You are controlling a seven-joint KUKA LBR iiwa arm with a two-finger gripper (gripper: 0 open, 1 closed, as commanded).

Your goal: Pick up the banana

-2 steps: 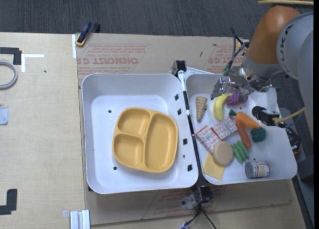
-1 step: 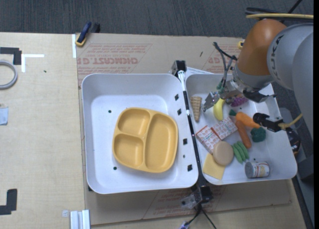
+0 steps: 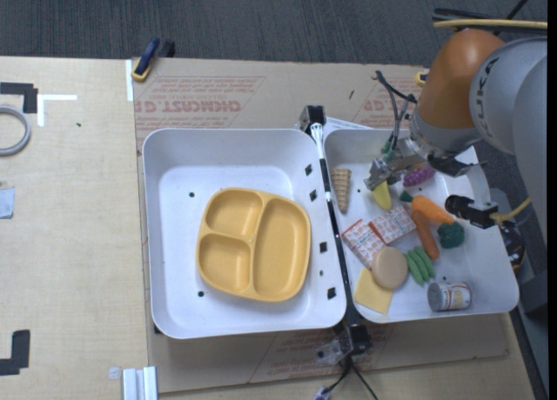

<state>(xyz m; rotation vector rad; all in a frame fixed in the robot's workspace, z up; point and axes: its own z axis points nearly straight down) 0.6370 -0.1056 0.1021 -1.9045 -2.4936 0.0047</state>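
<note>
Two white bins sit side by side; in the right bin [image 3: 487,298] the gripper [image 3: 384,176] hangs low over a yellow banana [image 3: 382,196], whose upper end it hides. Whether the pincer is spread or pinching cannot be told. A yellow divided plate [image 3: 254,243] lies in the left bin [image 3: 174,216].

A yellow 3-compartment plate [image 3: 254,243] sits in the left bin [image 3: 165,216]. The right bin [image 3: 496,290] holds a carrot [image 3: 425,221], can [image 3: 449,296], cone [image 3: 340,190] and cheese slice [image 3: 372,294].
</note>
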